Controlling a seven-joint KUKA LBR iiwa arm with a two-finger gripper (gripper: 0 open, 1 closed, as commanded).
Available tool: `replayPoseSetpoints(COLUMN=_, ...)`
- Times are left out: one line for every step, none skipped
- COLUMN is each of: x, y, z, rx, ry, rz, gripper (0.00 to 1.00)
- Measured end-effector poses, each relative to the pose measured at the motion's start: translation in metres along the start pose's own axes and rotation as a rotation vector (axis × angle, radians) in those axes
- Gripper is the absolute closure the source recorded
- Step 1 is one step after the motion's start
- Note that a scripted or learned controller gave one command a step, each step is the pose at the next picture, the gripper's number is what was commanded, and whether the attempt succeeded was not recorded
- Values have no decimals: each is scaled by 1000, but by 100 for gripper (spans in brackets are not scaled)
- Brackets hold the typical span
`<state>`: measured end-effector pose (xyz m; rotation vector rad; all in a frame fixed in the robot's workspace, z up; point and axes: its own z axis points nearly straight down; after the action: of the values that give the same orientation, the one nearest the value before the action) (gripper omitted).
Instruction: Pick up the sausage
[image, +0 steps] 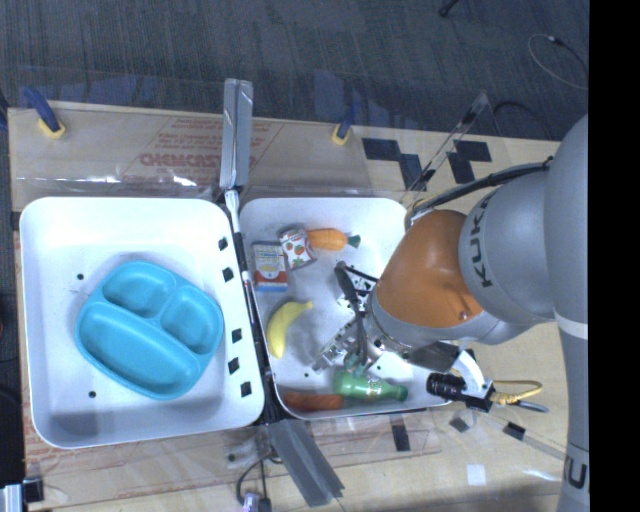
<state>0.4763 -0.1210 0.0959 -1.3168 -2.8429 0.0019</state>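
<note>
The claw (343, 352) hangs low in the right bin (385, 208) (open or closed, I cannot tell), just above the sausage (312, 402) and bottle (368, 387).

Even bright overhead light, soft shadows, slight blur.

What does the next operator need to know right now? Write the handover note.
Gripper: low inside the right bin, above the green bottle; nothing visibly held.
Sausage: lying against the right bin's near wall, left of the green bottle, untouched.
Also in that bin: banana, carrot, two small cartons.
Left bin: blue divided plate.
Done: nothing yet.
Left: grasp the sausage and lift it.
</note>
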Motion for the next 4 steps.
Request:
replayPoseSetpoints(x=0, y=0, z=0, rx=0, ry=0, rz=0, gripper=0)
replayPoseSetpoints(x=-46, y=60, z=6, rx=-3, ry=-5, rz=-47, gripper=0)
replayPoseSetpoints(x=-46, y=60, z=-1, rx=-1, ry=-3, rz=-50, gripper=100)
replayPoseSetpoints(x=-46, y=60, z=-1, rx=-1, ry=-3, rz=-50, gripper=0)
